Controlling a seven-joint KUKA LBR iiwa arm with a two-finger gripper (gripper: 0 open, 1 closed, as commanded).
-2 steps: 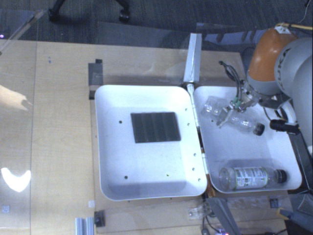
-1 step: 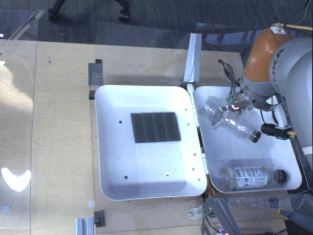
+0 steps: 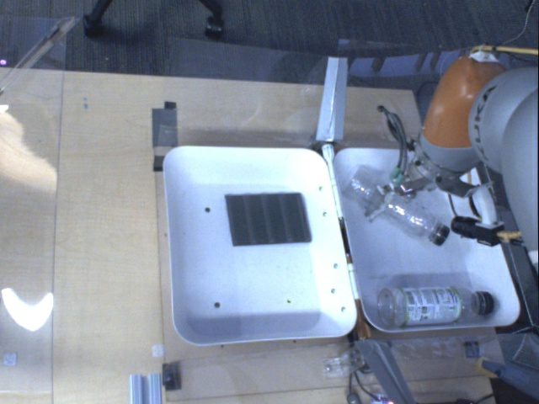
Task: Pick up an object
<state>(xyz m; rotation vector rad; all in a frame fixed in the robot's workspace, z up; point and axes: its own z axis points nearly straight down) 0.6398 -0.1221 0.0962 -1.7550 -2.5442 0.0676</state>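
The two-finger gripper [image 3: 402, 183] hangs low in the right shallow white bin [image 3: 493, 263], at the end of the grey arm with the orange band [image 3: 459, 99]. Its tip sits right at a clear, crumpled plastic bottle with a dark cap [image 3: 400, 209]; whether the bottle is actually gripped or merely touched cannot be made out, and the tool's state cannot be told either.

That bottle lies on its side in the upper half of the bin, its long axis running diagonally from upper left to lower right, with the cap [image 3: 440, 236] at the lower right end. To do the pick well, the closing direction probably ought to cross that diagonal, meeting the body near its middle, since thin crushed plastic may flex and slip.

A second clear plastic bottle with a pale label [image 3: 429, 305] lies near the bin's front wall, axis roughly left to right, dark cap toward the right. The left white bin [image 3: 189, 293] holds a dark ribbed rectangular pad [image 3: 268, 219].
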